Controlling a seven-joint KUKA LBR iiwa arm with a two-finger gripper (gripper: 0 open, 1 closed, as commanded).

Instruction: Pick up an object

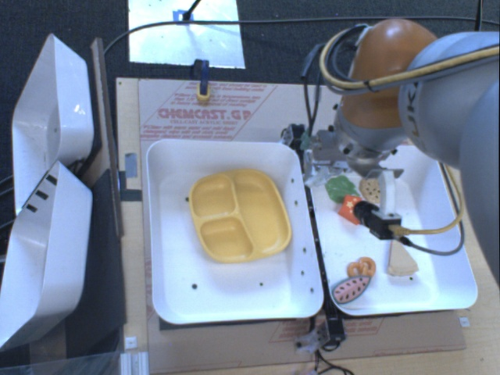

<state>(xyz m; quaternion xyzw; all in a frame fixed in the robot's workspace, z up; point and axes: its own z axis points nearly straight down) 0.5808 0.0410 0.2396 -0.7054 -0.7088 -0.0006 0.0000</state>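
Camera view: far left, two spare white tubs (43,209) stacked off the bench (226,112). On the bench, two shallow white bins side by side. Left bin (176,287) has one thing in it, a yellow divided tray (238,213) with three compartments, lying flat about mid-bin. Right bin (449,280) has five small items: one green piece (341,187) near the top left, one red-orange piece (349,208) just below and touching it, one speckled tan cracker-like piece (370,189) just beside the green one, then lower down one pretzel (361,268) with one watermelon slice (350,289) right under it, and one pale wedge (401,262) to their right. One arm (437,76) reaches in from the right, the jaws (386,198) down over the top group; can't tell how wide they are or whether anything is between them.
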